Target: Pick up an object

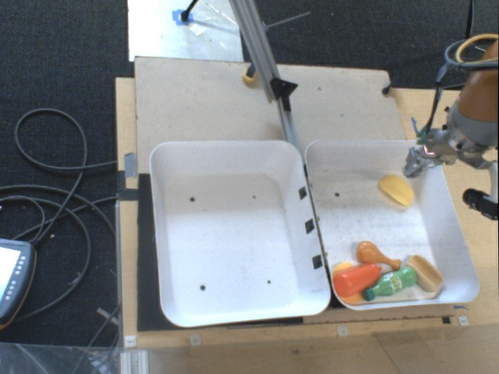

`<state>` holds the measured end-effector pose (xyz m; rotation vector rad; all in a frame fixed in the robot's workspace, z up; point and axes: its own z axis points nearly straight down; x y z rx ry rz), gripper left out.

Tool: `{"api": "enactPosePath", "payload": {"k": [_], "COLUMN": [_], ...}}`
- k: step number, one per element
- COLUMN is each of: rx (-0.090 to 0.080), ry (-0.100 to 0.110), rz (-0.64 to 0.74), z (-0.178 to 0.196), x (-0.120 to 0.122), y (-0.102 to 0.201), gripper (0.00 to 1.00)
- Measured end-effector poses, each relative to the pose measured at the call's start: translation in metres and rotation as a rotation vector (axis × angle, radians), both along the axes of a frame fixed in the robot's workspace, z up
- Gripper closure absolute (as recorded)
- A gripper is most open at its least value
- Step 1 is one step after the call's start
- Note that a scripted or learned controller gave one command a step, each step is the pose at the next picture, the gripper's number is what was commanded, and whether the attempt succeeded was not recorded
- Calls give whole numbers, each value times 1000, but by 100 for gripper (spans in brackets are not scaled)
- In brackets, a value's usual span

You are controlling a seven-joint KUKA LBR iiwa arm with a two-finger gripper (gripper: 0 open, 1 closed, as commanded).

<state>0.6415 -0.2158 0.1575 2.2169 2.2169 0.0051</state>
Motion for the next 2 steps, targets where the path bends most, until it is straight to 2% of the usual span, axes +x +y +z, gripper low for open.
{"api": "enactPosePath", "payload": {"k": [1,2], "rx": [-1,1], "ry": [-3,3], "rz": [5,6], "z": [65,67], "x": [8,9], "y": [1,1], "gripper": [100,100]}}
